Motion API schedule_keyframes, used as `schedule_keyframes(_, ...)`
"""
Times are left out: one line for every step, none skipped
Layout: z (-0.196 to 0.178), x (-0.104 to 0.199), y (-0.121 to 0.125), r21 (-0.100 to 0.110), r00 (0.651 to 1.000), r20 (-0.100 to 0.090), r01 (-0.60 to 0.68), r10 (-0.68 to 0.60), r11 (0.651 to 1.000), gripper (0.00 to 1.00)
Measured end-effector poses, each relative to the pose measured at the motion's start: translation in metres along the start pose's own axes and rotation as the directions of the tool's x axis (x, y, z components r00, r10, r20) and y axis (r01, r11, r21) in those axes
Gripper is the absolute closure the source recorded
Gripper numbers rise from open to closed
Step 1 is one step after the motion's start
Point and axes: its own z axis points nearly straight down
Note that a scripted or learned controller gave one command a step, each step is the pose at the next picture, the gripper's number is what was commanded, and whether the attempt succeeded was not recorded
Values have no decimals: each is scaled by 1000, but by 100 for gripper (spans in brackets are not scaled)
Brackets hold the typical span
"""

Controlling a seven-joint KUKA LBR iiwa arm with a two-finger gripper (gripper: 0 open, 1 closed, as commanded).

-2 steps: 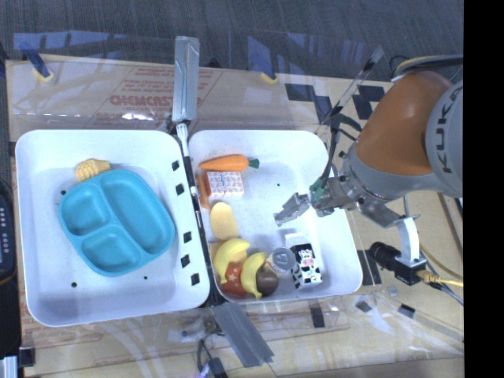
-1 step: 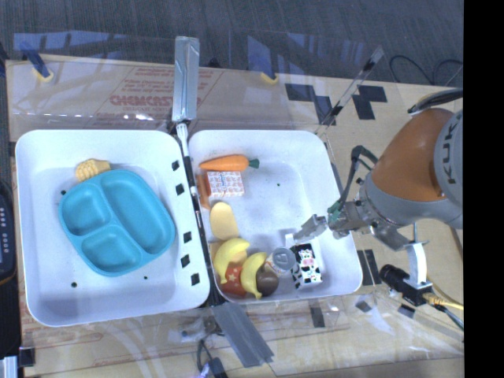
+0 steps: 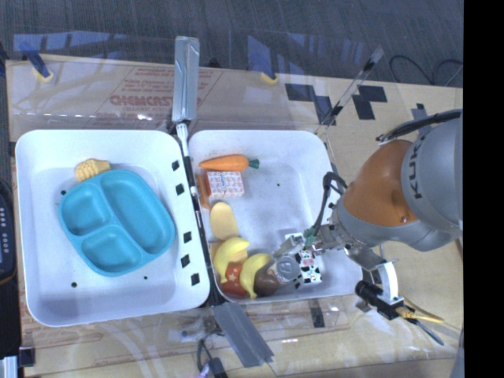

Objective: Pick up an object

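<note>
Camera view: gripper (image 3: 298, 260) sits low in the right bin (image 3: 272, 144) beside the toy pile (image 3: 244, 270) (bananas, dark pieces) at the front wall. Finger state cannot be told. Recommend centring over one item, clear of neighbours, before closing.

pincer (image 3: 293, 260) low in right bin (image 3: 303, 152) | beside bananas (image 3: 240, 260) | blue tray (image 3: 116, 220) in left bin (image 3: 39, 211)
</note>
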Motion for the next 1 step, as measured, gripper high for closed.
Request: schedule_keyframes(-10, -1, 0, 0, 1000, 1, 4, -4, 1000, 100)
